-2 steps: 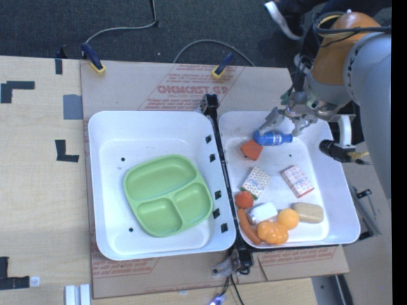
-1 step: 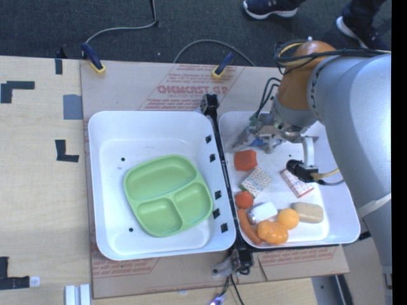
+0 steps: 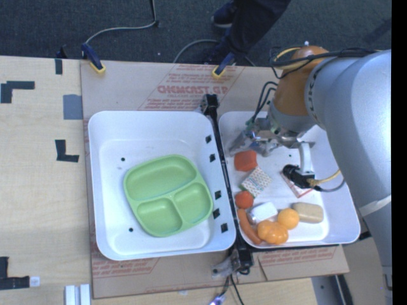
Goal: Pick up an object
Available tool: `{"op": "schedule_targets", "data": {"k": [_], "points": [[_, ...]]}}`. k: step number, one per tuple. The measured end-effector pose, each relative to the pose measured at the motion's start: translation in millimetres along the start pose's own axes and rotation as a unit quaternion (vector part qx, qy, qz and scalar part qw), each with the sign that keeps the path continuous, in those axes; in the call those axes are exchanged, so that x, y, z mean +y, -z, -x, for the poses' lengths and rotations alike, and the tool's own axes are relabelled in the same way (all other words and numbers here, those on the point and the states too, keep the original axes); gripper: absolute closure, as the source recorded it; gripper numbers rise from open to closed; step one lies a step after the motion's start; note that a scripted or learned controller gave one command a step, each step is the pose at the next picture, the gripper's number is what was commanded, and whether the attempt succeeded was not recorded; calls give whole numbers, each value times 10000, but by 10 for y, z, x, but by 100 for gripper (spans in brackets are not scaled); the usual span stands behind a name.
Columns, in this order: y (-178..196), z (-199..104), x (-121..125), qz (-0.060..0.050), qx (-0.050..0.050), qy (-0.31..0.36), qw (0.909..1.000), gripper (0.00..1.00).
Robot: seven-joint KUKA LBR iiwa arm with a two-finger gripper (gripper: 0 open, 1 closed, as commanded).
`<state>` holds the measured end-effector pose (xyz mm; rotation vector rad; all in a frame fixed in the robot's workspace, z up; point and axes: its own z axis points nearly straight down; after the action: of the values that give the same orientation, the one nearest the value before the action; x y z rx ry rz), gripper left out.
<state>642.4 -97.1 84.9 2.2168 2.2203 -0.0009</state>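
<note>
Gripper [image 3: 254, 140] over right bin [image 3: 343, 234], above red block [image 3: 245, 161]

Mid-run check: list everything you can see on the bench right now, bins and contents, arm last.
White bins: 2, white, side by side on the bench.
Divided plate: 1, light green, three compartments, in the left bin.
Red block: 1, red-orange, right bin, just below the tool.
Patterned packet: 1, white with speckles, right bin centre.
Tomato-like piece: 1, red-orange, right bin.
Carrot-like piece: 1, orange, right bin, front left.
Oranges: 2, orange, right bin, front.
Tan lump: 1, beige, right bin.
Clamps: 2, yellow and blue, bench back edge.
Arm: 1, grey with orange band, from the right.
Tool: 1, over the right bin.
</note>
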Motion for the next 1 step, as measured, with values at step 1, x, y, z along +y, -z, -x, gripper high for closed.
{"op": "schedule_targets", "data": {"k": [1], "points": [[4,16,-147,10,5,7,10000,0]]}}
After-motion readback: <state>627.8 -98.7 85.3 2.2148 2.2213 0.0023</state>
